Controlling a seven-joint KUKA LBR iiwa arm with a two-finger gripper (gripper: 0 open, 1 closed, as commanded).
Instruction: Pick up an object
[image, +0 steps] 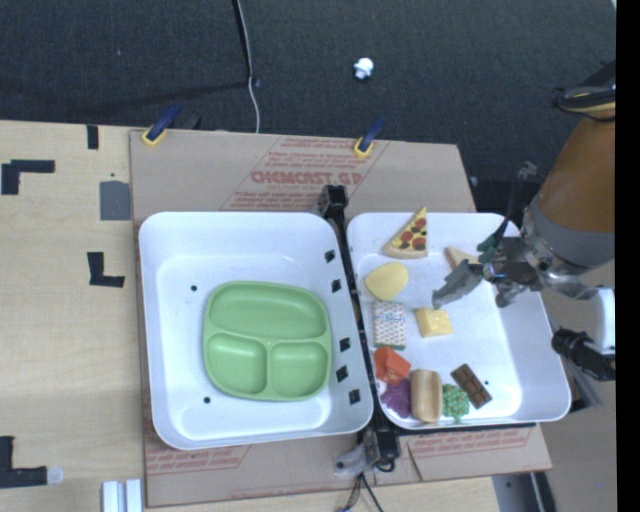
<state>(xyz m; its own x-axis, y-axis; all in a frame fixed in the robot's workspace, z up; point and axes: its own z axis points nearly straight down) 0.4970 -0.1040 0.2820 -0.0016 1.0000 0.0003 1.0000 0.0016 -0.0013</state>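
- The gripper (462, 276) hangs over the right bin (530, 345), reaching in from the right; its fingers stand apart, one grey finger (452, 286) slanting down toward the left, and nothing sits between them.
- Nearest the lower edge of that bin lies a row of toy food: a purple piece (396, 401), a tan bread roll (426, 394), a small green piece (456, 402) and a brown chocolate bar (470, 386), set close together.
- Just above them sits an orange-red piece (391, 362), touching a small printed packet (389, 324).
- A yellow cheese cube (433, 322) lies just below the slanting finger, near it but apart.
- A pale yellow lemon-shaped piece (387, 281) rests left of the gripper, beside the bin's dividing wall.
- A pizza slice (410, 236) lies at the far left corner of the right bin, and a small tan piece (457, 257) sits just behind the gripper.
- The left bin (165, 300) holds a green divided plate (268, 340), lying flat in its middle.
- Both bins rest on a cardboard sheet (290, 175) held by two clamps (368, 138) at its far edge.
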